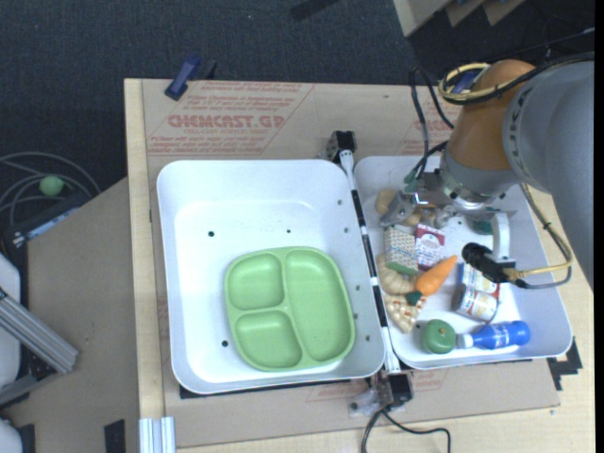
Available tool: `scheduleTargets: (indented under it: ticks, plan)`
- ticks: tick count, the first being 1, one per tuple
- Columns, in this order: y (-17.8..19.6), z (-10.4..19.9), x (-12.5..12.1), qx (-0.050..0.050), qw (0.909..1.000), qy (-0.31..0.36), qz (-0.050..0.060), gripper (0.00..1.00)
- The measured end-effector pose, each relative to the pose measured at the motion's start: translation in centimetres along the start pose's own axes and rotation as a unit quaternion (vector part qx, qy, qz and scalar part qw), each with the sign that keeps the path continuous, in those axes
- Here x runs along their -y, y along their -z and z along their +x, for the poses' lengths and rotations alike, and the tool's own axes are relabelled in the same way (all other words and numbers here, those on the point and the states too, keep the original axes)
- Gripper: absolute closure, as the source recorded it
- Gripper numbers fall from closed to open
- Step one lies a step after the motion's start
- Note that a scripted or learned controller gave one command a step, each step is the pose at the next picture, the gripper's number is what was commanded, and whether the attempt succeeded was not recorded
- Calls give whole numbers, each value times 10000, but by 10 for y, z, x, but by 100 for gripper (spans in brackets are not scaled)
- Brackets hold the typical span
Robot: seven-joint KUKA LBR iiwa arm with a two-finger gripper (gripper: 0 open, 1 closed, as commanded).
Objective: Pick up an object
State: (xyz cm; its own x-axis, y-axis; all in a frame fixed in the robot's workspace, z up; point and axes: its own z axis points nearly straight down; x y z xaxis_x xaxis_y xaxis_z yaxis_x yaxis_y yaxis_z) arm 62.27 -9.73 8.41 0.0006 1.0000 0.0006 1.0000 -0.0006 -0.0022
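Observation:
The right white bin (557, 324) holds a jumble of small items: an orange carrot (436, 275), a green round piece (437, 336), a blue bottle (497, 334) lying on its side, a small can (476, 301), a red-and-white box (429, 246) and a checkered packet (401, 246). My gripper (422, 199) is low over the far left part of this bin, just above the box and packet and beside a beige item (386, 201). The orange-banded wrist (483, 135) hides the bin's far middle. Nothing is visibly held.
The left white bin (189, 253) holds a green divided plate (284, 307). A black divider rail (363, 239) runs between the bins. Beige pieces (403, 306) lie by the right bin's left wall. A black cable (528, 272) loops across that bin's right side.

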Motion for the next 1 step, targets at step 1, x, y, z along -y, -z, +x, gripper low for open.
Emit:
scheduleTargets:
  ticks: [1]
  plan:
    - [1,0,-25,5,10000,5,-15,0]
